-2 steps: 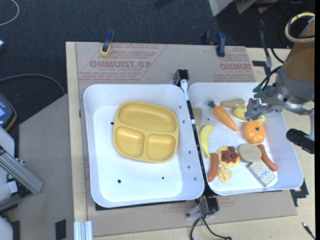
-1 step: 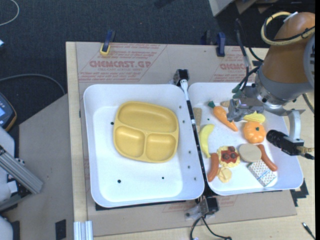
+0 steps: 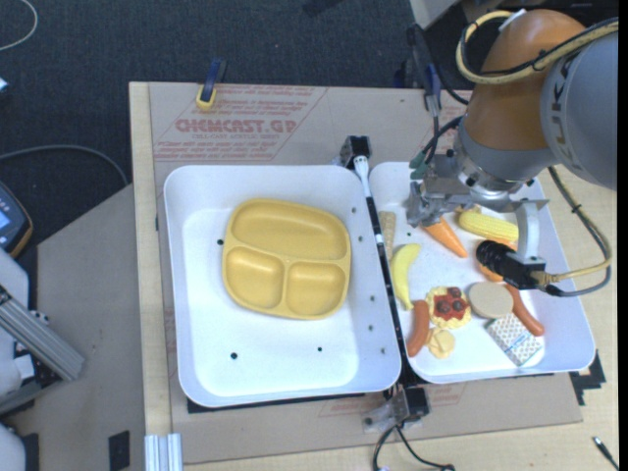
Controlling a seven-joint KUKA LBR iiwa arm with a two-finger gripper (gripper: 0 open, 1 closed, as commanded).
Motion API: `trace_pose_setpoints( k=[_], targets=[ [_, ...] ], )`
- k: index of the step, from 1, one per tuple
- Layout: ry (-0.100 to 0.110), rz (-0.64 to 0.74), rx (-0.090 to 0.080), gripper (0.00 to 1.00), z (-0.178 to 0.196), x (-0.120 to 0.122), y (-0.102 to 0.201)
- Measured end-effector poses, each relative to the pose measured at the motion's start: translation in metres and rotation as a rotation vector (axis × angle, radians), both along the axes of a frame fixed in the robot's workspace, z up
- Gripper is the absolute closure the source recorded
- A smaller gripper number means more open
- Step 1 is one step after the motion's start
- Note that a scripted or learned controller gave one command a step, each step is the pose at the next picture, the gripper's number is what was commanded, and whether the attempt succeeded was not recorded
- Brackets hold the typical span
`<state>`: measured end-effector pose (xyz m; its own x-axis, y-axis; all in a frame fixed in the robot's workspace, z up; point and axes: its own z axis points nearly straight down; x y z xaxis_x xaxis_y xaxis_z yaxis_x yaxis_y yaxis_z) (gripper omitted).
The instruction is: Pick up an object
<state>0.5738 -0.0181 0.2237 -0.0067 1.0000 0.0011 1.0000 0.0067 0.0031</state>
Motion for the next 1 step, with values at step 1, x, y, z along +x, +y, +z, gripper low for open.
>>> trace_pose_setpoints(
  k=[1],
  targets=[
    [0.005,-0.007,-0.001,1.00,-0.0003,-0.0058,-0.0030]
  ],
)
